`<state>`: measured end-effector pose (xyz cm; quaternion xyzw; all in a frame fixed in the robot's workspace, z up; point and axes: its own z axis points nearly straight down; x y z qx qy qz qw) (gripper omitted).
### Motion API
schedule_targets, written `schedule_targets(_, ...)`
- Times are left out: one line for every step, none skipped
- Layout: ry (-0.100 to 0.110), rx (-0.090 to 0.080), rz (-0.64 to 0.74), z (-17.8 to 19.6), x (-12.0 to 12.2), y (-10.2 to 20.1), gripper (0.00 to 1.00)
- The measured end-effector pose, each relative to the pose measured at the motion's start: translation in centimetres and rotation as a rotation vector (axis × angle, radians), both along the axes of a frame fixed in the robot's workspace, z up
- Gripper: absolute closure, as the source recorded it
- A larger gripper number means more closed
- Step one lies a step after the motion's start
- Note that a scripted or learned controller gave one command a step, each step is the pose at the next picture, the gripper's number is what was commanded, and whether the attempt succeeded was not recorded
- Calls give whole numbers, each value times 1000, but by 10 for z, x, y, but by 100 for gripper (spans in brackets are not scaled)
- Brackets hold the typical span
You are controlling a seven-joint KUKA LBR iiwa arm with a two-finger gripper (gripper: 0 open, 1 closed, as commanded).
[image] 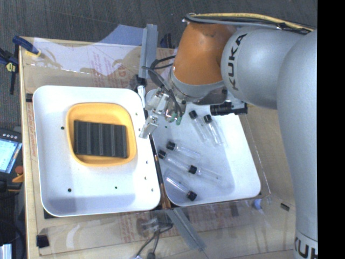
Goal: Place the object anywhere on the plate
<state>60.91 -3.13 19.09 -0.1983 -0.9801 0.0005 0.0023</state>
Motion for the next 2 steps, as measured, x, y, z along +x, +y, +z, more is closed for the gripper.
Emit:
schedule_targets(0, 3, 541, 0, -12, -29, 0)
schedule_targets(-7, 1, 777, 24, -16, 2, 0)
